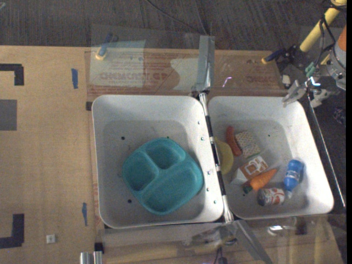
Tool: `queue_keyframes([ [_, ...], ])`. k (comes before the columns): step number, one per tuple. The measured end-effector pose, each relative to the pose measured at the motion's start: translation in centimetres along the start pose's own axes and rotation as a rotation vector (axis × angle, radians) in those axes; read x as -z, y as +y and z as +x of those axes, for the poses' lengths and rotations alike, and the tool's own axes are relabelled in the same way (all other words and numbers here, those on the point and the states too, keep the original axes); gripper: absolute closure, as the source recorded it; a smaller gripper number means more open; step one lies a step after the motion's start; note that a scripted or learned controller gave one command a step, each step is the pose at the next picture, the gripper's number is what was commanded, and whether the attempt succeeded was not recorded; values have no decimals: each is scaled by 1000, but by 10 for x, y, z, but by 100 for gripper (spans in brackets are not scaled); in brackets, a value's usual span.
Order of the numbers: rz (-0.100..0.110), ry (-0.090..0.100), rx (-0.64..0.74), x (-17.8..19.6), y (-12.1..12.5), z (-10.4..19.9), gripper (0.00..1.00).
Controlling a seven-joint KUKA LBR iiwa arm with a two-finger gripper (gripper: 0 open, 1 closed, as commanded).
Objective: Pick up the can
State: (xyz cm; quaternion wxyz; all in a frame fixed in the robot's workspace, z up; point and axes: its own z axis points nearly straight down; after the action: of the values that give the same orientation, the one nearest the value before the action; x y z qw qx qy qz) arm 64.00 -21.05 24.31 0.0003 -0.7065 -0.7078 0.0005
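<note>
A tan counter point(44, 164) with dark floor point(66, 10) along the top. The can point(271, 196) lies lower right in the right bin point(322, 164). The gripper point(307, 88) hovers upper right, fingers' state unclear.

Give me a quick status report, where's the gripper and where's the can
Gripper outside the right bin, above its top right corner, nothing in it. Can lying near the bin's bottom edge. Carrot and blue bottle crowd it closely.

The arm point(336, 48) shows pale grey metal with an orange patch at the picture's edge. A yellow tube point(319, 23) and dark cables point(330, 37) run beside it.
</note>
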Motion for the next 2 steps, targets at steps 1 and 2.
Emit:
queue_keyframes([
  [1,0,0,110,-87,-19,19,0],
  [2,-22,-5,68,-147,-56,36,0],
])
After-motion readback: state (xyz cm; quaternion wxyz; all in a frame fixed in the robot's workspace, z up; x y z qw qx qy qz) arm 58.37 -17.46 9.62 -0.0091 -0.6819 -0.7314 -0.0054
